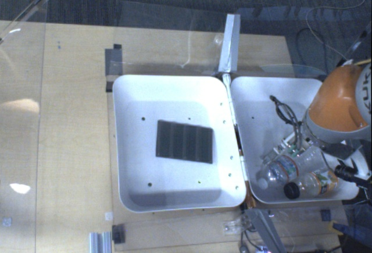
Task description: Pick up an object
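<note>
The right bin (256, 100) holds a heap of objects near its front. A clear plastic bottle (278, 171) lies on its side there. A second bottle with an amber label (323, 183) lies next to it, with a round black cap (290, 190) between them. A thin black looped wire piece (283, 110) rests farther back. The arm's orange band (340, 100) hangs over the bin's right side. My gripper (294, 145) reaches down and left from it, right at the top of the bottle heap. Nothing is seen lifted.
The left bin (131, 129) contains a flat dark ribbed rectangle (185, 141) near its middle. A grey upright bar (229, 42) stands behind the seam between the bins. Cables run at the far right and below the bins' front edge.
</note>
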`<control>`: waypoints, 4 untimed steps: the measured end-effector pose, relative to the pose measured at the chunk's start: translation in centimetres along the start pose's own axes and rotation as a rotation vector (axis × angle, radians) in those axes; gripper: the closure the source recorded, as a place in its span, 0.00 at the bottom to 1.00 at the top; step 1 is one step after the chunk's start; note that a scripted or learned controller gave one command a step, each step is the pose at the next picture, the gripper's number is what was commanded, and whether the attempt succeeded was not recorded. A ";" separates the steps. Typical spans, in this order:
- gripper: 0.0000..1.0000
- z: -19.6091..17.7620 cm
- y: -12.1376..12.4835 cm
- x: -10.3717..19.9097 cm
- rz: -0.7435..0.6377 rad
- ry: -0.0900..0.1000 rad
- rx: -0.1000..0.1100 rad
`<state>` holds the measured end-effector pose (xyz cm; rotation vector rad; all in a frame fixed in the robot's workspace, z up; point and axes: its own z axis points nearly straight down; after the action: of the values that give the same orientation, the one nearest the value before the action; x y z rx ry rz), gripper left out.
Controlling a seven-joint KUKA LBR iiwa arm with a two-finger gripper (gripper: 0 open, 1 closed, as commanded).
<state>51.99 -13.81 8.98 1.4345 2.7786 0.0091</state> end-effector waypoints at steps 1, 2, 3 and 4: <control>1.00 -1.3 0.4 -0.1 0.001 -0.007 -0.009; 0.00 -1.3 0.4 -0.1 0.001 -0.006 -0.009; 0.00 -0.1 0.3 5.1 -0.085 -0.004 -0.003; 0.00 0.1 4.0 2.5 0.168 0.002 0.002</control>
<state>53.80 -9.45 8.95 1.6648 2.6513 0.0098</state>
